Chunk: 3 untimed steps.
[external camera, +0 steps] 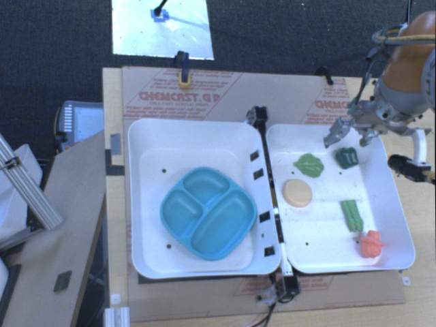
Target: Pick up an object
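Observation:
The right bin [398, 203] holds several toy foods: a light green leaf [309, 165], a dark green pepper [347, 157], a cream round bun [297, 193], a green ridged stick [351, 214] and an orange piece [370, 244]. My gripper [350, 133] hangs over the far edge of the right bin, just above the dark green pepper. Its two grey fingers [334, 133] are spread apart with nothing between them.
The left bin [150, 148] bears a blue divided plate [206, 212]. A black divider with clips [266, 182] runs between the bins. Brown cardboard [225, 90] lies under both bins. The arm's orange band [412, 53] is at the right edge.

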### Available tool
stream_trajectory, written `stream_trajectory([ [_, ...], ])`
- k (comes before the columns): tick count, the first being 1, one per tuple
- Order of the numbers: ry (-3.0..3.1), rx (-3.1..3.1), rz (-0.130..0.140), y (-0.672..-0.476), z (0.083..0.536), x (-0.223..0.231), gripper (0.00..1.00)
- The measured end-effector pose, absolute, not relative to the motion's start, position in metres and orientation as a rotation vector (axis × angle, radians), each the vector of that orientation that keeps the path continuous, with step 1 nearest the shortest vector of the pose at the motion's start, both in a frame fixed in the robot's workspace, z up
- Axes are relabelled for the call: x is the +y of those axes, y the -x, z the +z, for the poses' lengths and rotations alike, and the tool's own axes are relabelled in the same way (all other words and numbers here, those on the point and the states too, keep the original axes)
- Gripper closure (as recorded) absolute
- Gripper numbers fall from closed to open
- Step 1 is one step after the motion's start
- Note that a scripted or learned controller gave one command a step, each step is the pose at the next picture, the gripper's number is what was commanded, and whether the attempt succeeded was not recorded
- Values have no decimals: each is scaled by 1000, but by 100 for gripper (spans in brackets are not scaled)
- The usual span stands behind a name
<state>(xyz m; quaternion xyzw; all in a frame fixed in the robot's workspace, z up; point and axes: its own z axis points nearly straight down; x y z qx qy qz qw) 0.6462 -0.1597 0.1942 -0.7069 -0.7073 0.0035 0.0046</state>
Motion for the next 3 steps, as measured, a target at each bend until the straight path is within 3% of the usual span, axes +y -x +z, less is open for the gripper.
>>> stream_trajectory([
  [1,2219,-2226,-1,-649,203,-159,0],
  [3,2220,-2223,-4,-640,98,-160,0],
])
